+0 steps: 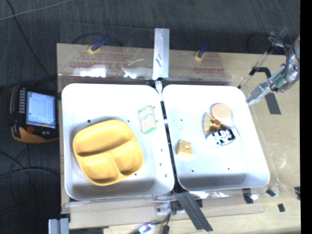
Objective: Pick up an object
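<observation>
**Objects lie in both bins, with the claw off at the bench's right edge**

Objects for picking sit in two bins, and your claw [253,99] hangs outside both, just past the upper right corner of the right bin [243,177]. You cannot tell from this view whether the claw is wide or narrow.

Farthest from the claw, down and to its left, the yellow divided tray [107,151] fills much of the left bin [73,94]. Above the tray's right side, nearer the claw, lies a small green-and-white packet [147,119].

In the right bin, closest to the claw and just below and left of it, you see a cluster: a tan round piece [221,111] touching a black-and-white item [222,136]. Further left and lower sits a small tan block [184,148], apart from the cluster.
</observation>
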### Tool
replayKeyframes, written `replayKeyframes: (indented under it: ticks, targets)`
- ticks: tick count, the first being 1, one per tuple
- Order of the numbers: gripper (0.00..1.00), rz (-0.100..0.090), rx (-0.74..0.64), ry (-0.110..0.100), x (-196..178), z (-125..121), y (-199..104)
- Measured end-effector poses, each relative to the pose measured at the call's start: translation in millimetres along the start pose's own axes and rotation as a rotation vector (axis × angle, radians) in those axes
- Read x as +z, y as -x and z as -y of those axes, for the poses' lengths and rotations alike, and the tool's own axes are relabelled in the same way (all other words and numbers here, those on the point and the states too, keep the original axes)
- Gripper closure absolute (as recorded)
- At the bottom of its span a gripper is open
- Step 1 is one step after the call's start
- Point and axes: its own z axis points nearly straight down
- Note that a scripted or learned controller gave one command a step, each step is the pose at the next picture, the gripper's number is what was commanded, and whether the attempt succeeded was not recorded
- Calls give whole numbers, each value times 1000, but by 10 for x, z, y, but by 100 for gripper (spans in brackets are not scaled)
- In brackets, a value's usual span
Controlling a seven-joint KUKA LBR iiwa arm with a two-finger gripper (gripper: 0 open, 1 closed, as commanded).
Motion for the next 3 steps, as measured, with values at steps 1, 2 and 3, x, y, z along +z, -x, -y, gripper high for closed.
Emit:
replayKeyframes:
  ticks: [1,2,3]
  targets:
    - [100,2,-272,2,-900,189,363]
    - [100,1,-606,3,-613,184,393]
    - [100,5,-607,6,-716,168,394]
